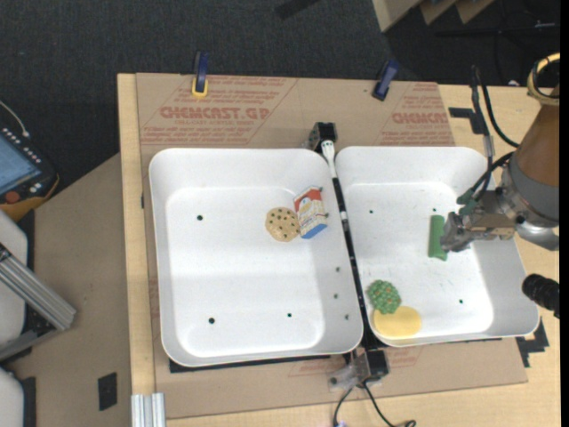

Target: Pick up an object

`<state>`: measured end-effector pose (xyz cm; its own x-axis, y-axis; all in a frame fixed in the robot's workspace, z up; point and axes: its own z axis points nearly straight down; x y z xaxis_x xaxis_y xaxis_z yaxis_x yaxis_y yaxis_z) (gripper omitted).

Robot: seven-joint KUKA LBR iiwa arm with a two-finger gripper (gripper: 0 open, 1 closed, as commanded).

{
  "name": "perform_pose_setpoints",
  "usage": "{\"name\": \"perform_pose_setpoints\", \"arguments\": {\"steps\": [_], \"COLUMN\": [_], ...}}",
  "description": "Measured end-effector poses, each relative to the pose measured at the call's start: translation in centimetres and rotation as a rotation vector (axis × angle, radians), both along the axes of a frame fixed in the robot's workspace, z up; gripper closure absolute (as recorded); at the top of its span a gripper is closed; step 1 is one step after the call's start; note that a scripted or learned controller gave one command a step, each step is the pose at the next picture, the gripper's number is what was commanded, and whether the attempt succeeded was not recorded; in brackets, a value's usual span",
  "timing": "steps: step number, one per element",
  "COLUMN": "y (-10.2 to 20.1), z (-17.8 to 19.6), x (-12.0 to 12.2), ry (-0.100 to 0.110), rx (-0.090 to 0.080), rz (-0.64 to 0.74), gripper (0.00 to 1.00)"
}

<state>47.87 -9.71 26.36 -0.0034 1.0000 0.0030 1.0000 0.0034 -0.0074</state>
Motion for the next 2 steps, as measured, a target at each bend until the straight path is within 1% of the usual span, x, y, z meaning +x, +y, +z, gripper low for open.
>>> {"name": "perform_pose_setpoints", "arguments": {"steps": [1,2], "y": [-1.3,-9.8], "z": [-8.1,-14.7], "x": [-0.1,-0.2], "ry": [0.002,0.0], "rx": [-0.002,-0.005], "rz": [-0.006,-0.012], "gripper": [1.0,1.0]}}
